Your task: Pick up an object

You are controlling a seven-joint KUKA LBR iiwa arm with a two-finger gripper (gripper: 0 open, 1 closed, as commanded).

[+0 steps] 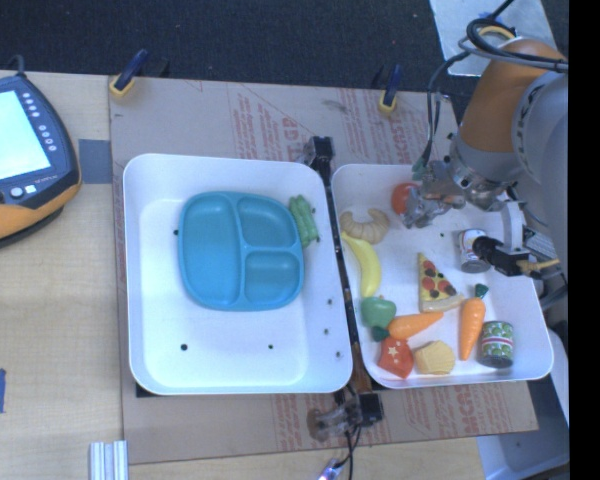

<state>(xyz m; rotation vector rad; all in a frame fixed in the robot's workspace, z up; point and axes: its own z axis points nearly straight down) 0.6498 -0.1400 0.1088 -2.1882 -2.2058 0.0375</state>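
Just one camera here, fixed up high over the bench (50, 298) and looking down at a bit of a slant. It's far enough back to catch both bins: left bin (145, 268), right bin (525, 363). The arm (500, 98) comes in from the right.

- Two shallow white bins sit mid-frame; the left bin (150, 368) has a blue divided plastic plate (242, 250) with a small green toy veggie (304, 220) touching its upper right edge.
- Right bin (535, 363) is packed with toy food: yellow banana (365, 263), pizza slice (435, 283), two orange carrots (470, 326), a small striped can (497, 343).
- The gripper (420, 208) sits at the right bin's upper part, right by a red toy (404, 198).
- Tablet-like screen in an orange casing (20, 163) at the left edge.
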